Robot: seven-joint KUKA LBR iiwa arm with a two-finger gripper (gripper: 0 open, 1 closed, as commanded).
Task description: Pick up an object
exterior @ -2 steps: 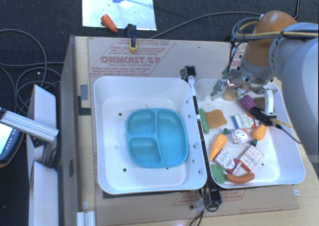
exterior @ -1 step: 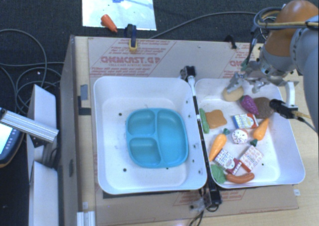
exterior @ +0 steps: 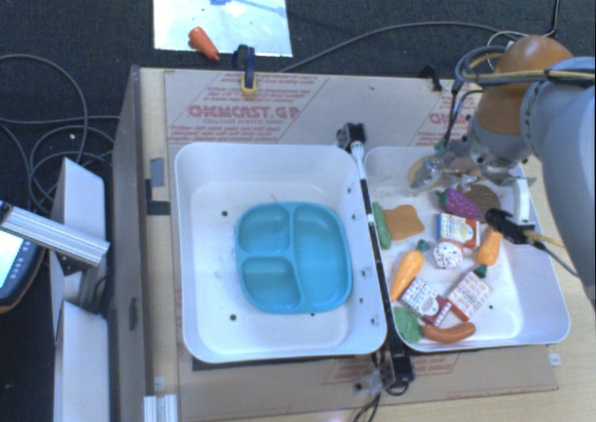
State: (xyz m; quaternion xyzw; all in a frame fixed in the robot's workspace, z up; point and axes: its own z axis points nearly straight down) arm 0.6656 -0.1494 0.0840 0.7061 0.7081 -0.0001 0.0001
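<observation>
Now the gripper (exterior: pixel 430 171) hangs low at the back of the right bin (exterior: pixel 545 313), and I cannot tell its grip. The toy food, like the purple eggplant (exterior: pixel 459 203), lies just beside it. It should pick one piece and go down slowly

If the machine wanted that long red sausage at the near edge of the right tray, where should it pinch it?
Probably at the middle of the red sausage-shaped toy, coming straight down from above. It lies flat, slightly curved and running left to right, so fingers closing across its narrow width fit best. A green piece touches its left end and the white bin's wall runs just beyond it, so the ends look crowded.
</observation>
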